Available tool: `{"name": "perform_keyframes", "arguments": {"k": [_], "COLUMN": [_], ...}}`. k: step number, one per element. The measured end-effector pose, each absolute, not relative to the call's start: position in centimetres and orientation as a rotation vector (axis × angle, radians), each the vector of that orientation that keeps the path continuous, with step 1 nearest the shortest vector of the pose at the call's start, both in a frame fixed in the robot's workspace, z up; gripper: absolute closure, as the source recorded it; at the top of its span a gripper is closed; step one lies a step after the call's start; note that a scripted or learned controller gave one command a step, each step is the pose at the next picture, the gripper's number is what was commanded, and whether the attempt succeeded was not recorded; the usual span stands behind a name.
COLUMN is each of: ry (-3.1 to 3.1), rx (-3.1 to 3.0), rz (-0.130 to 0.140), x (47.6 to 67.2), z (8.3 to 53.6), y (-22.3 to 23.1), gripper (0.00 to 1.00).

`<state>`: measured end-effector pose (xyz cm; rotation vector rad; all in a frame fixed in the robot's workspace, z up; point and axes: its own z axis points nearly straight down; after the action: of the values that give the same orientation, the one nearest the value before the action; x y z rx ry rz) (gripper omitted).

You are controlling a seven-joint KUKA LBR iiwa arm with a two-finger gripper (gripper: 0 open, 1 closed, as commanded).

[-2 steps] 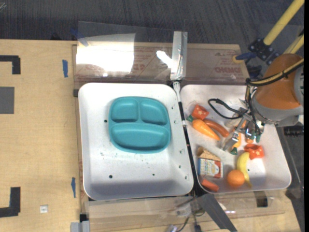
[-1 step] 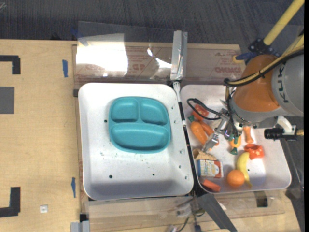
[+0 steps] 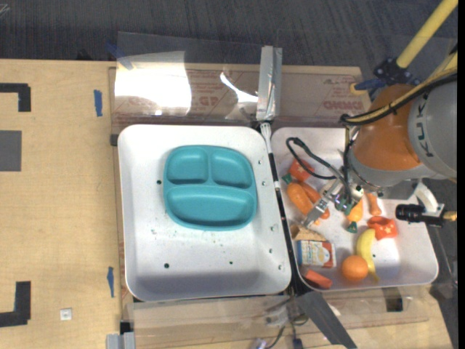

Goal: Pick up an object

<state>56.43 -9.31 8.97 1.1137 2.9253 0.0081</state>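
The right bin [image 3: 425, 267] holds several toy foods. An orange carrot [image 3: 301, 194] lies near its left wall, with a red-orange piece [image 3: 298, 171] just behind it. At the front are a small juice carton [image 3: 316, 253], a round orange [image 3: 354, 267], a yellow banana [image 3: 366, 244], a red pepper [image 3: 385, 228] and a red sausage [image 3: 317, 278]. My gripper [image 3: 336, 199] hangs low over the bin's middle, right of the carrot and above the carton. A small orange piece [image 3: 354, 211] lies close under it. The wrist hides what lies directly below.
The left bin [image 3: 138, 253] carries a teal divided plate [image 3: 211, 186]. A metal divider [image 3: 268, 86] stands behind the seam between the bins. Black cable [image 3: 309, 158] loops over the right bin's back. The arm's orange band [image 3: 385, 140] covers that bin's back right corner.
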Motion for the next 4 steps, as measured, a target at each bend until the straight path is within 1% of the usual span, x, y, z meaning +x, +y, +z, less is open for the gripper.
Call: {"name": "perform_keyframes", "arguments": {"k": [1,2,3,4], "ry": [2.828,2.786,2.778,2.89], "rx": [1.347,1.428,1.418,1.194], "rz": [0.002,0.005,0.007,0.003], "x": [58.6,55.1,55.4,51.3], "z": [15.6,8.9,10.2,9.0], "y": [-13.8,-14.5,-14.6,-11.0], "gripper": [0.0,0.0,1.0,1.0]}}
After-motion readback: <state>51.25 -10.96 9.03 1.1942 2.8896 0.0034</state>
